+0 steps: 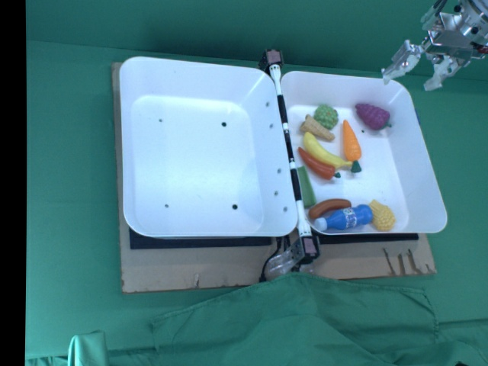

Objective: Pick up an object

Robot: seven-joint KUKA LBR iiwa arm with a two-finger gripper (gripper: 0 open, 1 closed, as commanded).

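My gripper [417, 69] hangs at the top right, above the far right corner of the right bin [415, 174], with its two fingers spread open and nothing between them. The right bin holds several toy foods: purple grapes [372, 115], a green broccoli-like piece [326, 115], an orange carrot [350, 140], a yellow banana [325, 152], a red chili [316, 164], a tan corn piece [316, 129], a green cucumber [306, 187] along the left wall, a brown sausage [329, 207], a blue bottle [343, 219] and a yellow piece [383, 216].
The left bin [202, 147] sits beside the right one, joined along a black-and-white hinge bar [288, 147]. Both rest on a cardboard sheet [191, 269] over green cloth. Folded green fabric [305, 319] lies at the front.
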